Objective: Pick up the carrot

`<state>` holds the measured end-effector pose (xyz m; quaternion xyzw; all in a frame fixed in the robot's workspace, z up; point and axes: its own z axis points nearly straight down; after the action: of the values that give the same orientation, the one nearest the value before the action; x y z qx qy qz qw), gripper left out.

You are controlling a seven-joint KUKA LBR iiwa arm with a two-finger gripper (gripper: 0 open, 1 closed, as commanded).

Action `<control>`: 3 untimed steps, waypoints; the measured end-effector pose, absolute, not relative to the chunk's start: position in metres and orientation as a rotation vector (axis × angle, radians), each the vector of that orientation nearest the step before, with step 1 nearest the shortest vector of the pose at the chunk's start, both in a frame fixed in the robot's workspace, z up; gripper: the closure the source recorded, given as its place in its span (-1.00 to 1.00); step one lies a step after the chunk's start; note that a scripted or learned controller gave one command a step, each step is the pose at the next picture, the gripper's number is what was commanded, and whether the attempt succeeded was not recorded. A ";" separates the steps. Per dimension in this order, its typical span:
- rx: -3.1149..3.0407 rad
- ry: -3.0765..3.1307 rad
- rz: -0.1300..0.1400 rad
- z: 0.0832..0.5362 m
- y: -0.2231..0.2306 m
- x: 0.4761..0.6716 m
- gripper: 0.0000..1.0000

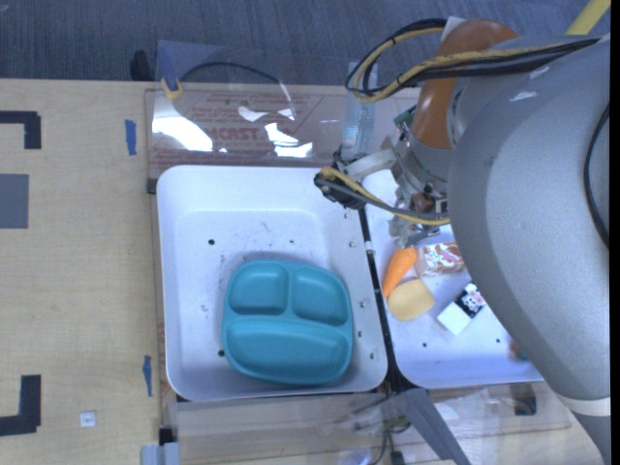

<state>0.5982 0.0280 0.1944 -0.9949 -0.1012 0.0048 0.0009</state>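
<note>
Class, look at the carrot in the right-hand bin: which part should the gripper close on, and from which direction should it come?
Grip the carrot across its thicker upper half, coming straight down from above. It lies flat and slanted beside the left wall of the right bin, and its lower tip appears to meet a yellow object, so the upper part probably leaves the fingers more room.

Bright, even light — glare (plastic sheet [242,124])
</note>
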 end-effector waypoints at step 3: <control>-3.121 -0.325 0.013 0.259 -0.041 0.481 1.00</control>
<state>0.4806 -0.0407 0.2587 -0.9946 -0.1037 0.0043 0.0019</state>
